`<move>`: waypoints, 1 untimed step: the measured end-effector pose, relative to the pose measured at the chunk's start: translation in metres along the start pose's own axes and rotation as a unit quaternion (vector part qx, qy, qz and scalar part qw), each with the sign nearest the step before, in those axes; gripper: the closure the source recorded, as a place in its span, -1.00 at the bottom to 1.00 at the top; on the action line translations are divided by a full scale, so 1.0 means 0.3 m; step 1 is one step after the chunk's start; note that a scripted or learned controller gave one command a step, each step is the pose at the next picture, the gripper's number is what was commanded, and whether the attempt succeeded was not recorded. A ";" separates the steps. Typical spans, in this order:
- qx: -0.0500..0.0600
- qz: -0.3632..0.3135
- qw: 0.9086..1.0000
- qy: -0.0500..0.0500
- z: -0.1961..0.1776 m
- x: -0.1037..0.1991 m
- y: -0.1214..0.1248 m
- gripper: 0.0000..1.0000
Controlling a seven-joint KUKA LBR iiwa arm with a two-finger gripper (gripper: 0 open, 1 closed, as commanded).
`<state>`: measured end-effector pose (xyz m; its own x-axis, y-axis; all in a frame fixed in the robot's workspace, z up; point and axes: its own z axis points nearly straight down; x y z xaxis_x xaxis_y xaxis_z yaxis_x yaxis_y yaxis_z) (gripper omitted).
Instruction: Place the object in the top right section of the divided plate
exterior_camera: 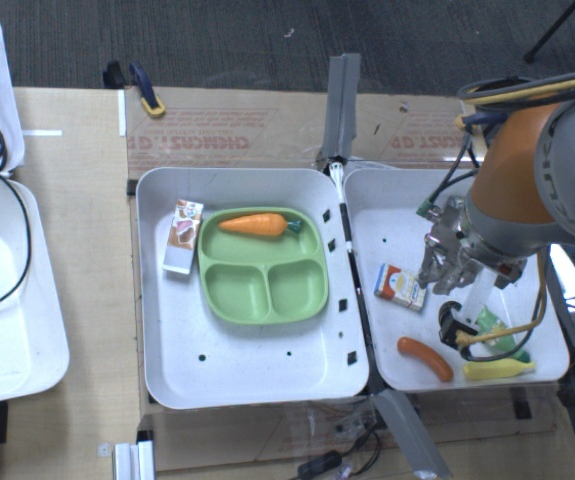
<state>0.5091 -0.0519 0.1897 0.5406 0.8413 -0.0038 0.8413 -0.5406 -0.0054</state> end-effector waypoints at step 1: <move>-0.001 0.074 0.997 0.000 -0.044 0.146 0.311 1.00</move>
<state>0.6113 -0.0656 0.2023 0.6594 0.7518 -0.0047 0.7518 -0.6594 -0.0020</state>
